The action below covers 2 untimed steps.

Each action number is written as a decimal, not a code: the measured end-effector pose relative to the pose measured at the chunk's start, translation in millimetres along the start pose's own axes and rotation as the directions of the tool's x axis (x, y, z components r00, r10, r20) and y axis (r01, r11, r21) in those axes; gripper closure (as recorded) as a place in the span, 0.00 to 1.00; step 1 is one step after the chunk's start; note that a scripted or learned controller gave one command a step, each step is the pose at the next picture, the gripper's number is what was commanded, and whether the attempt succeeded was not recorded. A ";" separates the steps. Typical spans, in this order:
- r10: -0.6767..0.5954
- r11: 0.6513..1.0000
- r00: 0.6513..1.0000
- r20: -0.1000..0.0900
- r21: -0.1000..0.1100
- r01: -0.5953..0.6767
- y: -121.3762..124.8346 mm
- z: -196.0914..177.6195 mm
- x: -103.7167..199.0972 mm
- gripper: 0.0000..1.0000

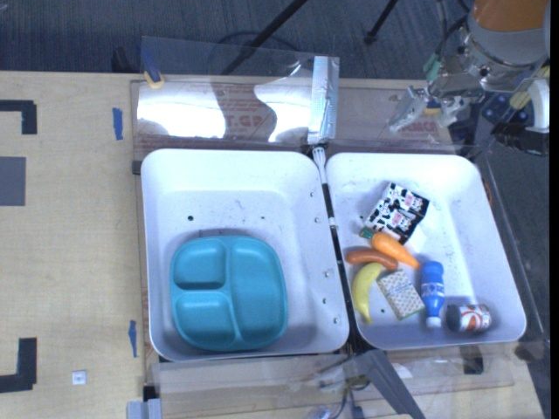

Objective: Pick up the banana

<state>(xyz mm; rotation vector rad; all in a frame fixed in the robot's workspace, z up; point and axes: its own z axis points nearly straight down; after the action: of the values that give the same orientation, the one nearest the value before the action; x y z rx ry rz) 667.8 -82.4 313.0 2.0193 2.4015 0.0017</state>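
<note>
2 shallow white bins sit side by side on the bench point(61, 234). We see the left bin point(231, 177) carrying a teal divided plate point(229, 292) toward its near edge. The right bin point(454, 190) carries the small things, gathered toward its near edge. Above that bin's far right corner hangs the arm point(511, 16), and its tool point(417, 107) hovers beyond the far edge with fingers spread apart, gripping nothing. The banana point(364, 289) lies near the right bin's left wall, touching the carrot point(382, 253) above it. Beside it we find a patterned sponge point(402, 295), a blue bottle point(432, 293), a can point(470, 318) and a black-and-white carton point(397, 209).
</note>
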 end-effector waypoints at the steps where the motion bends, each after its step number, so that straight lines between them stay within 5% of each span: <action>1: 0.000 1.000 1.000 0.002 -0.005 0.000 1.0 -11.1 -0.5 1.00; 2: 0.000 1.000 1.000 0.002 -0.005 0.000 1.0 -11.0 -0.4 0.00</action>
<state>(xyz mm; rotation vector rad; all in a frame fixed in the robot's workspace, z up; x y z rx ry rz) 668.8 -82.6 324.0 2.0163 2.3979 0.0049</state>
